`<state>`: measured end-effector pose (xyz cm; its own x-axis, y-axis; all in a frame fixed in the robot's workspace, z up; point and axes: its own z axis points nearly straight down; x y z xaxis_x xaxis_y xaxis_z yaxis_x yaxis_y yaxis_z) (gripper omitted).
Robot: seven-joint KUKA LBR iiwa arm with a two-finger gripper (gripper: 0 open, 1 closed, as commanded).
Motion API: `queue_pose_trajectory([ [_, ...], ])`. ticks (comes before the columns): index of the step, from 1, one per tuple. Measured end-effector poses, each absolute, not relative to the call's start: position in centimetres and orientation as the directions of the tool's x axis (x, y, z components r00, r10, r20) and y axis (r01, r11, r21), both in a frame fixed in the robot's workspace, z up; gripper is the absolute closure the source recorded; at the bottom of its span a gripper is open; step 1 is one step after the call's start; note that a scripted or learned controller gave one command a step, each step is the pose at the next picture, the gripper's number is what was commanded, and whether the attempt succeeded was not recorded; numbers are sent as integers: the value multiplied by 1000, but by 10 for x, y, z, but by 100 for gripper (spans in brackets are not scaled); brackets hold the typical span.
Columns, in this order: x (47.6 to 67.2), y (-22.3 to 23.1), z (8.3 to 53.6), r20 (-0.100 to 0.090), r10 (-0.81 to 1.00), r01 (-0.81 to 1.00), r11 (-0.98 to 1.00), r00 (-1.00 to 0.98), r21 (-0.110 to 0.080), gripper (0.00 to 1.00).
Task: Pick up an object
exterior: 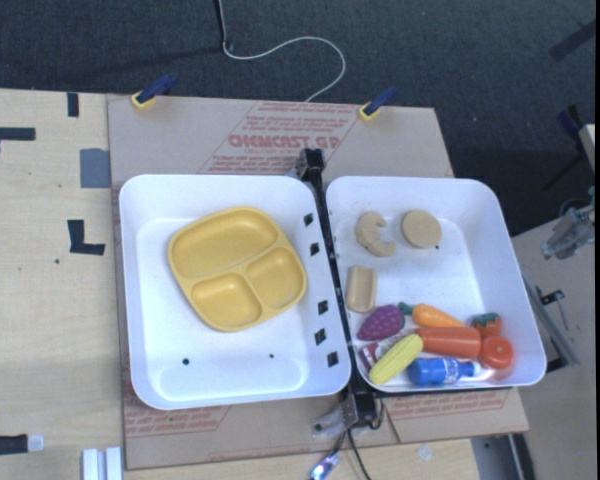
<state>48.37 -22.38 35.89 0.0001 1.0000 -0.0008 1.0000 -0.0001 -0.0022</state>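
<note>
Camera view – yellow tray (238, 268) in left bin (150, 368), toy foods (430, 343) crowding right bin (480, 203)

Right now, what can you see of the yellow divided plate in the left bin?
The yellow plate looks like matte moulded plastic, rounded, with three compartments: one large toward the back, two smaller toward the front. It lies flat and right side up, turned slightly, on the floor of the left bin, toward the back. Nothing lies in it or touches it.

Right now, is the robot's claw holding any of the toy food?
Gripper: cannot be told from this camera view; the toy food lies in the right bin.
</note>
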Motion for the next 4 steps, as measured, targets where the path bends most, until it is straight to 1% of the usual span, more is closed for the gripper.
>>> queue_pose_trajectory([
  [1, 484, -223, 370, -2, 1000, 1000, 2, -2, 0, 100],
  [2, 483, -223, 316, 1, 1000, 1000, 0, 0, -6, 100],
  [3, 484, -223, 330, 0, 1000, 1000, 2, -2, -1, 100],
  [4, 485, -223, 340, -1, 1000, 1000, 3, -3, -1, 100],
])
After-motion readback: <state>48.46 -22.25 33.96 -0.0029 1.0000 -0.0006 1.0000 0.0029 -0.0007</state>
